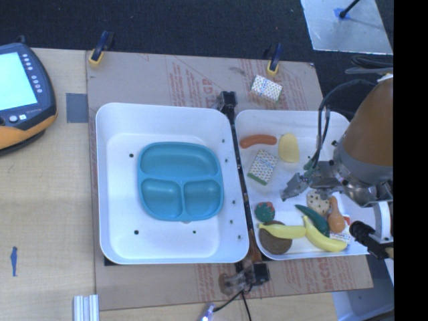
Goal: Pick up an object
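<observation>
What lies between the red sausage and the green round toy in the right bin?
In the camera view, a small patterned box lies between the red sausage and the green round toy.

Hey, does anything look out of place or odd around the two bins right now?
One thing: a small patterned block lies outside both bins, on the cardboard behind the right bin, while the other toy items sit inside it. Nothing looks spilled or broken.
</observation>
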Available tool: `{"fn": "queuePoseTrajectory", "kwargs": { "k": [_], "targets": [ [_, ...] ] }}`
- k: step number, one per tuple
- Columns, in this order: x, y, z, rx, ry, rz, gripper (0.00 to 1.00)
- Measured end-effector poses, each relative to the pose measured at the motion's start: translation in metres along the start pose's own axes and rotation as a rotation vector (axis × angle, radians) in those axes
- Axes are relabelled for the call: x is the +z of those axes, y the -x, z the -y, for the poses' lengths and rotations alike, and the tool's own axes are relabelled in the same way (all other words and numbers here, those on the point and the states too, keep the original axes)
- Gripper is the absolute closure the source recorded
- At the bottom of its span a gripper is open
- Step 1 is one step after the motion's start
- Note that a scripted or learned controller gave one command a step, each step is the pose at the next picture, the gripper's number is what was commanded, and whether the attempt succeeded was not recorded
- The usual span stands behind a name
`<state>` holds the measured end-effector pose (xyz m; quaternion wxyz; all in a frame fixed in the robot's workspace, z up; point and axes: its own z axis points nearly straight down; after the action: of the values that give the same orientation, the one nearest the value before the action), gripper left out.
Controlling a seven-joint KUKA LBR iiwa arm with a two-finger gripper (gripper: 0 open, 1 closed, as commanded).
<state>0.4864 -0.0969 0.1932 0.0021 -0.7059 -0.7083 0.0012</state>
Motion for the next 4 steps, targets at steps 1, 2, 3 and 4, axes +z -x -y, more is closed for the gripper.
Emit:
{"fn": "queuePoseTrajectory", "kwargs": {
  "k": [1,2,3,4],
  "targets": [
    [0.102,0.035,-0.061,-0.002,-0.001,0.002,0.0],
    [0.101,0.003,-0.114,-0.004,0.0,0.003,0.0],
    [0.093,-0.001,-0.17,0.0,0.002,0.001,0.0],
    [0.1,0.007,-0.17,0.001,0.0,0.0,0.0]
  ]
}}
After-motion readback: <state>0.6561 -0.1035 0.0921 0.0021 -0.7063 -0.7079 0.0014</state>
